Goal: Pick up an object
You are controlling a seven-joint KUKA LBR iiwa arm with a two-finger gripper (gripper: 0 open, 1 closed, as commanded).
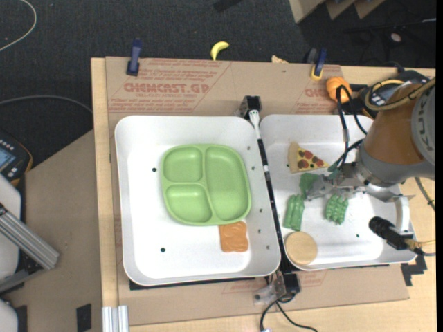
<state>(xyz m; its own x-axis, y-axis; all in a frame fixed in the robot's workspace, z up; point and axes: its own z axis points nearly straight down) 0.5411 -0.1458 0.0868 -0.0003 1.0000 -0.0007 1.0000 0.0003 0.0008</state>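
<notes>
My gripper (pixel 327 187) is down in the right bin (pixel 360 249), reaching in from the right under the grey arm with its orange band. It sits among three green toy pieces: one (pixel 307 182) at its left tip, one (pixel 337 209) just below it, and a longer one (pixel 294 212) further to the lower left. A pizza slice (pixel 304 158) lies just above the gripper. A round tan disc (pixel 301 248) rests at the bin's front left. I cannot make out anything held.
The left bin (pixel 135 206) holds a green divided plate (pixel 206 184) and an orange waffle-like piece (pixel 234 238) at the plate's front edge. A black part (pixel 389 231) of the arm hangs over the right bin's front right corner. Clamps and cables line the far edge.
</notes>
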